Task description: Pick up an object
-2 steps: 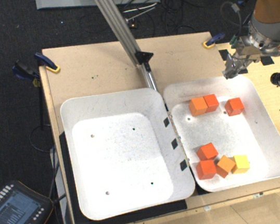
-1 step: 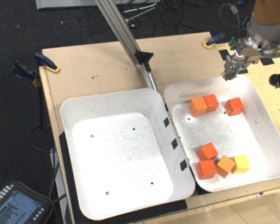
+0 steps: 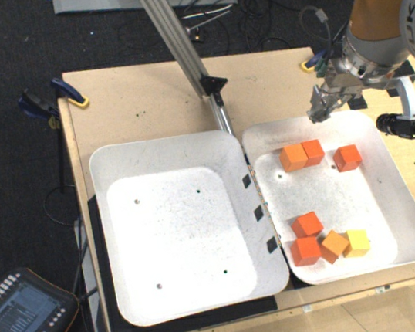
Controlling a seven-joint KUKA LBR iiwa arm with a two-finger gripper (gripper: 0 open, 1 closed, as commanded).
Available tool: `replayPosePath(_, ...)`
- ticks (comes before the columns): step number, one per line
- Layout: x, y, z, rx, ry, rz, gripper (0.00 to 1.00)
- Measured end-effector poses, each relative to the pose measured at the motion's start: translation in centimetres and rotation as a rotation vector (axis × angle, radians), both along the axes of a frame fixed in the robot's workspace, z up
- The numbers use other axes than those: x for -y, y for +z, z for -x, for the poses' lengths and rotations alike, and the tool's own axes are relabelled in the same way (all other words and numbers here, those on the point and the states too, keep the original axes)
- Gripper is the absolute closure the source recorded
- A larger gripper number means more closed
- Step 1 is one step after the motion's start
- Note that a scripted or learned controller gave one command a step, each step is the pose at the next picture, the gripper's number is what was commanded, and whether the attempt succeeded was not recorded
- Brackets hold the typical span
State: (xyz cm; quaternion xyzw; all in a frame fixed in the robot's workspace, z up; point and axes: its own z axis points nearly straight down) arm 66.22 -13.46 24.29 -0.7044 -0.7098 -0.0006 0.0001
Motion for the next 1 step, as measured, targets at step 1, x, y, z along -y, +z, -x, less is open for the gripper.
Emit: replayPosePath(1,-5.46,-1.17,1.36,-0.003,0.0,-0.001,1.0)
